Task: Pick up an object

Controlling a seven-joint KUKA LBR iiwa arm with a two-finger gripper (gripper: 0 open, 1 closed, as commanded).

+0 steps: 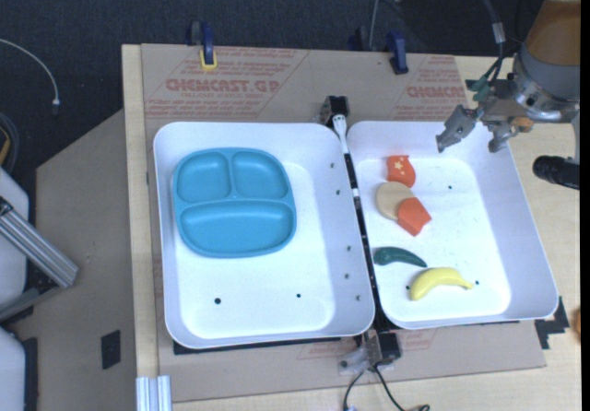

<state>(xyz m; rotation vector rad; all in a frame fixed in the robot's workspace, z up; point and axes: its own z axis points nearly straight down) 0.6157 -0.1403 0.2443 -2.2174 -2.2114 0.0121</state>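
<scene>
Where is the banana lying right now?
In the camera view the banana lies in the right bin, near its front edge, just right of and below the dark green pepper.

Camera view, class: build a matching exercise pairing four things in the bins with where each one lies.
Things:
1. blue plate
2. banana
3. orange star block
4. green pepper

Places:
A. far end of the right bin
B. near end of the right bin
C. left bin
D. by the divider, just beyond the banana

Pairs: 1-C, 2-B, 3-A, 4-D
</scene>
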